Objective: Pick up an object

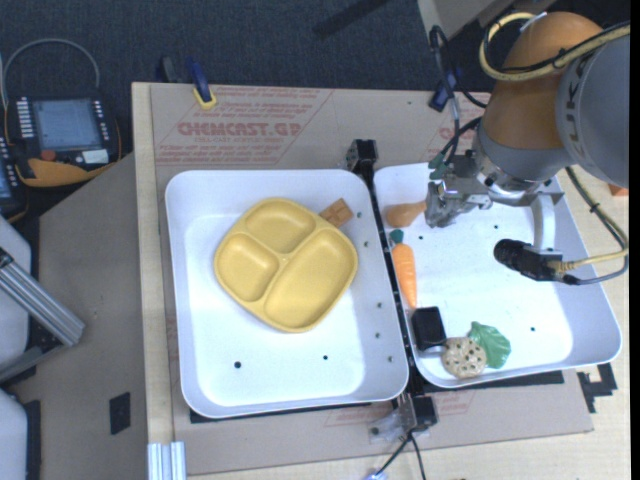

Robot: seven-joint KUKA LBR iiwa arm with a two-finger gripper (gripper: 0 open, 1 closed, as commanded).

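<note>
Two white bins sit side by side on the worktop, and the arm [560, 88] comes in from the right, bent down over the right bin [590, 328]. Its gripper [441, 208] points straight down near the bin's top left corner, just beside an orange-brown chunk [404, 214]. Honestly can't tell whether the jaws are released or clenched. A carrot [404, 273], black block [428, 327], cookie [463, 357] and green leafy piece [491, 342] lie along the left side. The left bin [200, 268] has a yellow divided plate [286, 263].

Left bin [190, 298] holds divided plate [285, 263]. In right bin [590, 318], carrot [404, 274] lies along its left wall; cookie [463, 357] sits at its front edge.
</note>
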